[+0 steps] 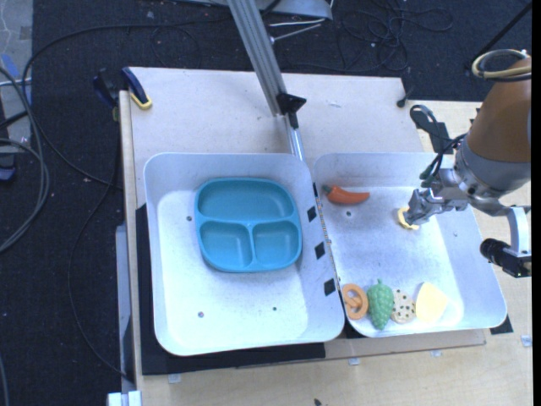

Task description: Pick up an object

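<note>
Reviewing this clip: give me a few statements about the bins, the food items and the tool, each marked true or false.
1. The blue divided tray lies in the left bin. True.
2. The orange carrot-like piece sits on the blue tray. False: it lies in the right bin, near its far edge.
3. The tool is over the right bin, at a small yellow piece. True.
4. The pretzel, green piece, cookie and yellow wedge are scattered across the left bin. False: they line the right bin's near edge.
</note>
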`<action>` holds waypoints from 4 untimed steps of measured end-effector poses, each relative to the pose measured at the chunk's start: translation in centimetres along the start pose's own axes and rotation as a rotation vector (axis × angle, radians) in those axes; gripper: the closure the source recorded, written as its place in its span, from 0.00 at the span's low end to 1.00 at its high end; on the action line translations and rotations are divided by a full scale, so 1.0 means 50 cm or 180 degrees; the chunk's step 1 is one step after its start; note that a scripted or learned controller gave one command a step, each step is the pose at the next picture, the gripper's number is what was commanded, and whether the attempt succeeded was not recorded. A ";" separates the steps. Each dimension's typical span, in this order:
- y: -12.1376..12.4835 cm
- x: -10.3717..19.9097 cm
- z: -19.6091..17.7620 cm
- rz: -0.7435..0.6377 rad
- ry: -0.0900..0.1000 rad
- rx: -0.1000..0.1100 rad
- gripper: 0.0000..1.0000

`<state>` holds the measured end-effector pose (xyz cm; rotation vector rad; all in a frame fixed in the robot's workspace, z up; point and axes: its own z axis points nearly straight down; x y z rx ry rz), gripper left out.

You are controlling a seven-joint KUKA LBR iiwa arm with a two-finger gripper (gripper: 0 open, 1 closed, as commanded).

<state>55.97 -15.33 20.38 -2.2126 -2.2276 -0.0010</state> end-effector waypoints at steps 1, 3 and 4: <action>0.002 0.092 -0.022 0.0000 -0.0002 -0.0004 1.00; 0.013 0.318 -0.066 -0.0001 -0.0003 -0.0008 1.00; 0.028 0.423 -0.082 -0.0003 -0.0002 -0.0010 1.00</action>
